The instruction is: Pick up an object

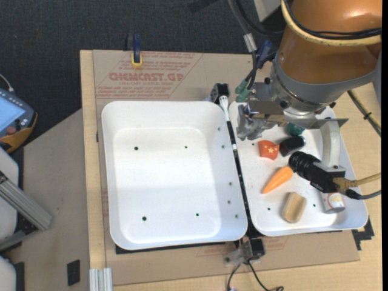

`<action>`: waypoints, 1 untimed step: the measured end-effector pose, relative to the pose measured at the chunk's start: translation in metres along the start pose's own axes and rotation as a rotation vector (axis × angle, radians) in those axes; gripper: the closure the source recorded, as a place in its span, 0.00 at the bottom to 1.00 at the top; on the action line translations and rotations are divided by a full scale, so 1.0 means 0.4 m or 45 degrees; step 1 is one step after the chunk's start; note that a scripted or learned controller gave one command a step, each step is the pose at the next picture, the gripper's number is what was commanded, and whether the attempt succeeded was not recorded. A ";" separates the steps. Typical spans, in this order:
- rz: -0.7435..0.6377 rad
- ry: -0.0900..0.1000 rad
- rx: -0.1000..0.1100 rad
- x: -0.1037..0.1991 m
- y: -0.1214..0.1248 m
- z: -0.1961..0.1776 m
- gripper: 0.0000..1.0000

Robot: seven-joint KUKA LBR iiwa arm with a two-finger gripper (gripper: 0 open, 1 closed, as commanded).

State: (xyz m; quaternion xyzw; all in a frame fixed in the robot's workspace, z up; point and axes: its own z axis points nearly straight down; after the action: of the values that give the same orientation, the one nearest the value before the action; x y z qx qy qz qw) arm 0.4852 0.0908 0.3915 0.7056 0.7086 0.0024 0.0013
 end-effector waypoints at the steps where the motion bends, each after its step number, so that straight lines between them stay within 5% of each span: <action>1: 0.004 -0.002 0.004 -0.010 -0.014 -0.009 1.00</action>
State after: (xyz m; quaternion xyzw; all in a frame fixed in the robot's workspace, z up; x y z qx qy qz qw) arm 0.4795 0.0866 0.3952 0.7067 0.7075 0.0009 0.0009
